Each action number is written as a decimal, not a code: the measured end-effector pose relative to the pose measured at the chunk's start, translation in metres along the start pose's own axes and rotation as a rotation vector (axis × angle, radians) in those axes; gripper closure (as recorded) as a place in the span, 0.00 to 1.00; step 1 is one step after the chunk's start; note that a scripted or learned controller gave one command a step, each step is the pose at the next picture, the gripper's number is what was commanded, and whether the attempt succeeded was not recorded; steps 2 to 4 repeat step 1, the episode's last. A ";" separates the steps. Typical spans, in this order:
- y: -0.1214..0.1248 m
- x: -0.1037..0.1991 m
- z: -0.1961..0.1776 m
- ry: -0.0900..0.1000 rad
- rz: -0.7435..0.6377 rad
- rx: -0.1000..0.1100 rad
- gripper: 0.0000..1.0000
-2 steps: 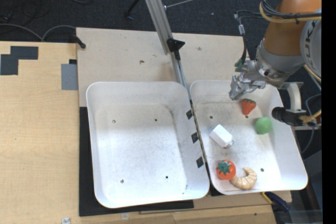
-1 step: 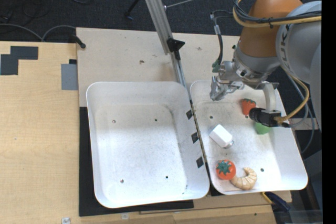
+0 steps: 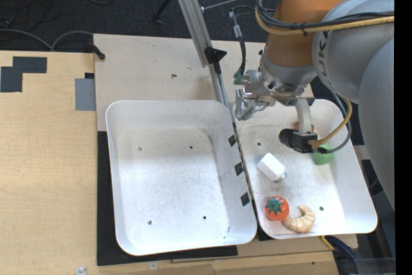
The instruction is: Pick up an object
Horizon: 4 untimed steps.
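Observation:
My gripper (image 3: 245,106) hangs over the far left corner of the right bin (image 3: 351,219), close to the wall shared with the other bin. Nothing shows beneath it. A white block (image 3: 271,167) lies in the middle of the right bin, a little toward the front from the gripper. A red tomato with a green top (image 3: 277,208) and a tan croissant (image 3: 300,219) sit side by side near the bin's front edge. A small green thing (image 3: 324,156) lies farther right, partly hidden by the robot's wrist hardware.
The left bin (image 3: 122,138) lies beside the right one, sharing a middle wall. A slanted aluminium post (image 3: 193,16) rises behind the bins, just left of the gripper. The grey arm and its orange band (image 3: 302,16) cover the far right.

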State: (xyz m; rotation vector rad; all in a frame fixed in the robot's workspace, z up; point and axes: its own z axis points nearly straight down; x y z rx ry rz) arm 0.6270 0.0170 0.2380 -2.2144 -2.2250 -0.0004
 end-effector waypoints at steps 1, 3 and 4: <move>0.003 0.048 -0.006 0.000 0.001 0.000 1.00; 0.003 0.048 -0.006 0.000 0.001 0.000 1.00; 0.003 0.048 -0.006 0.000 0.001 0.000 1.00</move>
